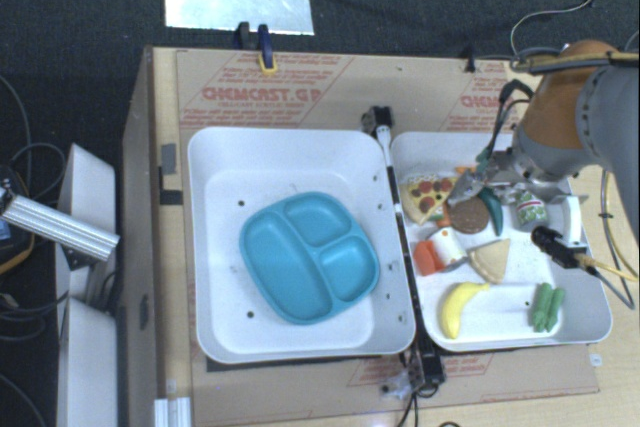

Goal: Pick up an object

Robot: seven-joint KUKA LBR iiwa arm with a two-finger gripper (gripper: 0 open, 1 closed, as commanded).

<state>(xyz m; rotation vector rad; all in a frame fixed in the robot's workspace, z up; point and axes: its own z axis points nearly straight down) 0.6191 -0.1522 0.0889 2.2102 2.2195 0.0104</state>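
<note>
Gripper sits low in the right bin, over the brown round patty beside the pizza slice; finger state cannot be told. Blue divided plate lies in the left bin.

The white right-hand bin is crowded: a pizza slice toy, brown round patty, yellow banana and green pod lie close together, with open floor at lower centre. The blue divided plate fills the left bin's middle.
</note>
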